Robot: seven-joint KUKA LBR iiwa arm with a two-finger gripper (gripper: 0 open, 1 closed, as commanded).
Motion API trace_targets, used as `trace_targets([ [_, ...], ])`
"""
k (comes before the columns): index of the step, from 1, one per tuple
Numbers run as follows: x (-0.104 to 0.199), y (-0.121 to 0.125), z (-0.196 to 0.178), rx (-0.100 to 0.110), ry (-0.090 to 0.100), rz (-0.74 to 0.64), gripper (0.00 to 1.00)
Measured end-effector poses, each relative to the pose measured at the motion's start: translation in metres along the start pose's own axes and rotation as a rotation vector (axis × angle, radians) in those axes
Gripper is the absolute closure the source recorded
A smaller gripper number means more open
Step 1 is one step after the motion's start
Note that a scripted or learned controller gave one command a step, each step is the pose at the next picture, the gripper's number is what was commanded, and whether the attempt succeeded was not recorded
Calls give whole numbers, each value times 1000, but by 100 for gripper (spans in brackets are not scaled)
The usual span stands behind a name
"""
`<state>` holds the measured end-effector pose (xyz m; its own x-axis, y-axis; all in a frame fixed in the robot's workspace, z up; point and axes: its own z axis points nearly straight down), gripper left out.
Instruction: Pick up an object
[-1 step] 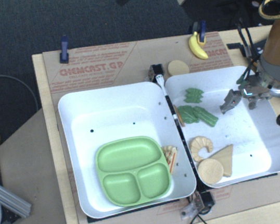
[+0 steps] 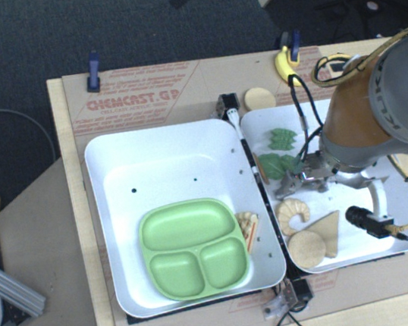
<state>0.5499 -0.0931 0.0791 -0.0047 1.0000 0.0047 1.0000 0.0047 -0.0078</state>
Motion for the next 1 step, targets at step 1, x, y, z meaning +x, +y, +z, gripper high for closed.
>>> trace_targets([
  [1,-4,2,-16,-10,-5,6,100],
])
